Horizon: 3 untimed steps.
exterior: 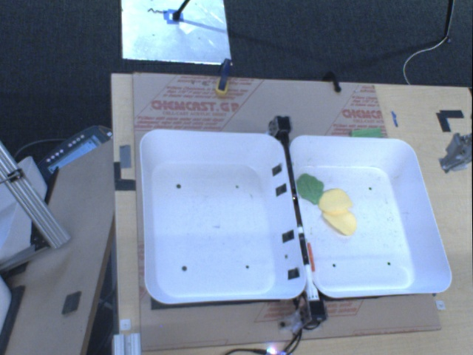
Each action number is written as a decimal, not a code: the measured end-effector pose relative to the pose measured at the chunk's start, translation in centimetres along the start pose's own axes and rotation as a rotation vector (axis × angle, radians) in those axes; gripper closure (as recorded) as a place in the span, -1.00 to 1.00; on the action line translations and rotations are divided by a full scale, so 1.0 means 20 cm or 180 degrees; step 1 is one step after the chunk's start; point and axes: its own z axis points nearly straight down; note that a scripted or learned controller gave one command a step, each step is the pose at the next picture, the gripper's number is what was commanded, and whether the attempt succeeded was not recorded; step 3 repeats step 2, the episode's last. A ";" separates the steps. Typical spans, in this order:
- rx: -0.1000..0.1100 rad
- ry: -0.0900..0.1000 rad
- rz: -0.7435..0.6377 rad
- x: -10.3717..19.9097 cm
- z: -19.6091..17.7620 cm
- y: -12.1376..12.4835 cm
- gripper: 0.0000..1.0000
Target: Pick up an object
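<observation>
My jaws are at the far right of the view, a small grey shape over the surface, outside the right bin (425,198) and level with its upper part. They are too small and blurred there, so I cannot tell whether they are open or closed, and I see nothing between them.

The things to pick lie in the right bin, towards its left wall, well apart from me. A green piece (310,188) sits nearest the divide between the bins. Just below and to its right is a yellow piece (334,200), touching or nearly touching the green one, and a second yellow piece (342,222) lies against the first one's lower edge. The three form a short slanting row.

The left bin (159,198) stands edge to edge with the right one. Small black clips (281,190) run down the seam between them.

Both bins rest on a brown sheet with red lettering (194,103), which covers the surface. Near that sheet's top edge is a small yellow and blue object (222,86). Beyond it, a shiny metal plate (175,19) lies on the dark floor.
</observation>
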 end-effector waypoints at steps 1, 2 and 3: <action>0.0002 -0.0004 -0.0002 -0.19 -0.16 0.15 1.00; 0.0006 -0.0006 -0.0006 -0.33 -0.26 0.39 1.00; 0.0006 -0.0006 -0.0006 -0.33 -0.26 0.39 1.00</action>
